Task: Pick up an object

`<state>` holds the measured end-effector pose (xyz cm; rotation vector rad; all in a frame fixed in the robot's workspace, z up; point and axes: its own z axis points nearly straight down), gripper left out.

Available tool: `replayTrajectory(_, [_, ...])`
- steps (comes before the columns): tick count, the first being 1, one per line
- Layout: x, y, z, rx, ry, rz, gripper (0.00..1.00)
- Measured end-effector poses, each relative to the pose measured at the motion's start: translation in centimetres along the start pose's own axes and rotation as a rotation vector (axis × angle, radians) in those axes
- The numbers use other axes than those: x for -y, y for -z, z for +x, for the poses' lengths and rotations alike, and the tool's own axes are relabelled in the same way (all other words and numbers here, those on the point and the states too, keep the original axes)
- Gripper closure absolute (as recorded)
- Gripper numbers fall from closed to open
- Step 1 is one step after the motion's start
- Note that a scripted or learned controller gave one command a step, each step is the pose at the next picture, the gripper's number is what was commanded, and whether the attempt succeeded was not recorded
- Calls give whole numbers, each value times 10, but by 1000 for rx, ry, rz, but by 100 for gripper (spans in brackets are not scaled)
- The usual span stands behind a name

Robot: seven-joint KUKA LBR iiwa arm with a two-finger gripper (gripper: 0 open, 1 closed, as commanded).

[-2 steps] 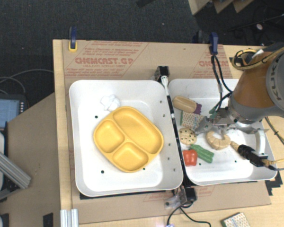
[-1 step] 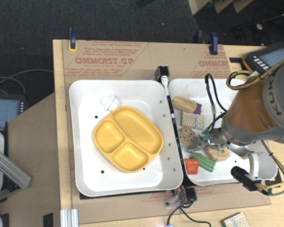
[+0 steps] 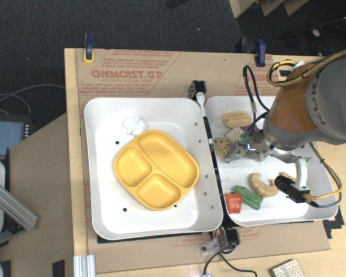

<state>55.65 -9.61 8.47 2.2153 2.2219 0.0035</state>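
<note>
Cardboard covers the desk (image 3: 75,154), a tan sheet printed with red lettering along its far edge and pinned there by blue clamps (image 3: 89,46). Dark carpet (image 3: 104,10) lies beyond it. Two shallow white bins sit side by side on the sheet. The left bin (image 3: 98,154), well away from the claw, holds a yellow divided plate (image 3: 155,168) and a small crumpled bit of clear wrap (image 3: 132,123) just past the plate's far edge.

The right bin (image 3: 277,211) holds the smaller things. The grey arm (image 3: 328,97), with its orange band (image 3: 288,105), comes in from the right and bends down over this bin, and black cables loop around it. The claw (image 3: 240,149) sits low near the bin's left wall; I cannot tell how far it is open or whether it has hold of anything. A speckled tan piece (image 3: 222,148) lies right beside the claw, and a beige oval like a potato (image 3: 237,119) lies just beyond it. Nearer the camera from the claw are a curved tan piece (image 3: 260,184), a green pod (image 3: 248,196) and a red block (image 3: 233,202) at the bin's near left corner.
</note>
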Motion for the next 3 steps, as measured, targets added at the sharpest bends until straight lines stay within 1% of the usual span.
replayTrajectory(1, [-42,0,-4,0,-1,0,0])
replayTrajectory(2, [-41,10,-4,0,-2,1,100])
replayTrajectory(3, [-43,105,47,-2,3,-4,100])
